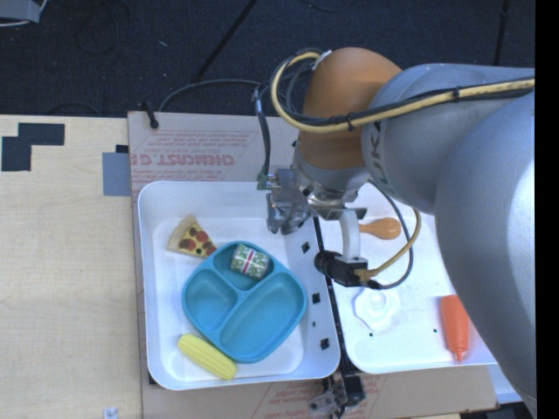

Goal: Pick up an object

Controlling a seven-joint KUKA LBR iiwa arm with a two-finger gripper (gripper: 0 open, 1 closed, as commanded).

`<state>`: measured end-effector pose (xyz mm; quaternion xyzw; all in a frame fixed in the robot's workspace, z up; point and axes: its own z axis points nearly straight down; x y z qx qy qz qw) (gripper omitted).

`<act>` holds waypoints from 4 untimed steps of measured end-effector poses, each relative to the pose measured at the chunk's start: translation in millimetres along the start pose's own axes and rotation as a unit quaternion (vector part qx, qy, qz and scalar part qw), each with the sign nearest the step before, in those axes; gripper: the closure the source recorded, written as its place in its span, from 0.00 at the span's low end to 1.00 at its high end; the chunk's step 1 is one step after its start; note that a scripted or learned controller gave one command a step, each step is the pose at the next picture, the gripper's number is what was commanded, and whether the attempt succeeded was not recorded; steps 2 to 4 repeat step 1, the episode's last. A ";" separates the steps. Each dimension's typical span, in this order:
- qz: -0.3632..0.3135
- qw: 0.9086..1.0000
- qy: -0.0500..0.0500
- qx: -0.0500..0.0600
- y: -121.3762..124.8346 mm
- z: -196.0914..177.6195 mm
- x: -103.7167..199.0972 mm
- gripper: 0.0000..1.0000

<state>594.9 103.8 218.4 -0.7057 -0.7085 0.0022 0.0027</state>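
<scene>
Far left: pale wooden bench top (61, 260), with a cardboard sheet (192, 151) printed in red letters lying under both bins.

Next, the left white bin (147, 278). In its upper left corner, a toy pizza slice (190, 236), flat on the bin floor, just beside the blue plate but apart from it. At the centre, a blue divided plate (244, 317) with three compartments. In the plate's upper compartment, a small green can with a red and white label (250, 261), on its side. Along the bin's lower left edge, a yellow corn cob (207, 356), touching or nearly touching the plate's lower rim.

Above the left bin's upper right corner, near the wall shared by the two bins, the gripper (281, 221), pointing down. Open or closed: cannot tell from this angle. Nothing seen in its grasp. Well apart from the pizza slice and the corn; nearer the can, yet off to that can's upper right and not touching it.

Further right, the right white bin (410, 343). A tan drumstick-shaped toy (382, 228) near its upper part, a white fried-egg-like toy (376, 306) below that, an orange carrot (454, 326) by the right edge.

Overhead, the grey arm (472, 164) with its orange band (341, 85) and a looped yellow cable (288, 103), covering much of the right side.
</scene>
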 end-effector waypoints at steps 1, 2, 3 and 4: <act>0.001 1.000 -0.001 -0.001 0.3 -0.8 -1.7 0.00; 0.001 1.000 -0.001 -0.001 0.3 -0.8 -1.7 0.00; 0.001 1.000 -0.001 -0.001 0.3 -0.8 -1.7 0.00; 0.001 1.000 -0.001 -0.001 0.3 -0.8 -1.7 0.00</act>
